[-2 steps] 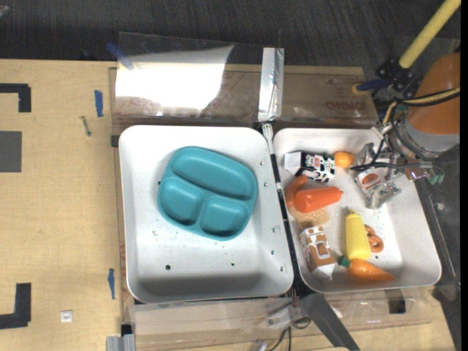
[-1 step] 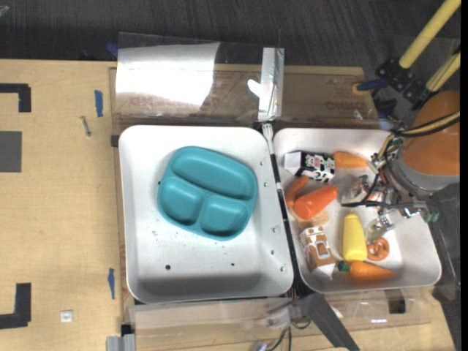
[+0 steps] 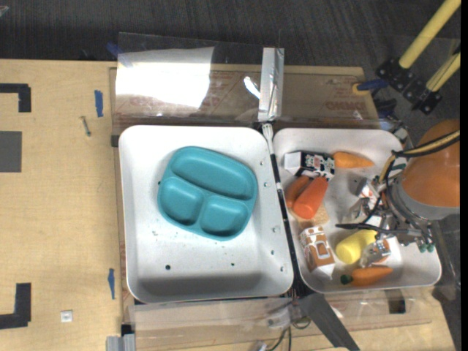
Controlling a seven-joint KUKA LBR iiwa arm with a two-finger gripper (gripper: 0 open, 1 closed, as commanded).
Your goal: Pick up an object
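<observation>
- Here we saw the gripper (image 3: 374, 229) low in the right bin (image 3: 431, 273), at three o'clock of the orange cylinder (image 3: 308, 197), presumably seeking a pick.
- We could not tell whether it was spread or pinching.

A teal divided plate (image 3: 207, 191) lies upside-down or upright, hard to tell, in the left white bin (image 3: 139, 269). Yellow poles (image 3: 433, 22) cross the top right corner above the wooden bench (image 3: 51, 196).
</observation>
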